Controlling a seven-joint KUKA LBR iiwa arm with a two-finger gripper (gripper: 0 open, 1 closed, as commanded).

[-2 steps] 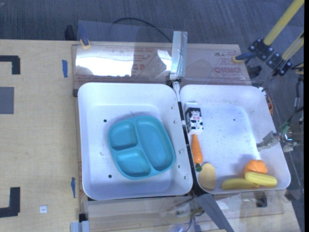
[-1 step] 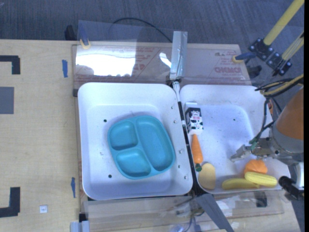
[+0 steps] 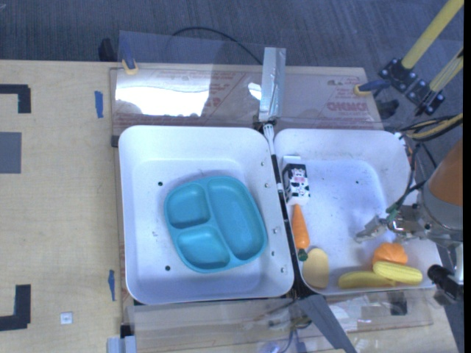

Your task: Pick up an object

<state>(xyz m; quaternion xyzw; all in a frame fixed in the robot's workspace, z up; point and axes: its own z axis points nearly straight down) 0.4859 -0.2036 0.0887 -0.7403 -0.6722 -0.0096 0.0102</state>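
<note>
Blue tray (image 3: 214,223) in left bin (image 3: 140,153); gripper (image 3: 377,227) over right bin (image 3: 346,142).

A divided tray (image 3: 214,223) lies mid left bin (image 3: 140,153); in the right bin (image 3: 346,147), toy foods (image 3: 364,268), perhaps fruit, crowd its front edge.

You see the arm (image 3: 449,190) cut off at the right edge. The orange piece (image 3: 388,254) sits partly hidden behind the yellow corn (image 3: 398,272). The small carton (image 3: 296,182) label is too small to read.
</note>
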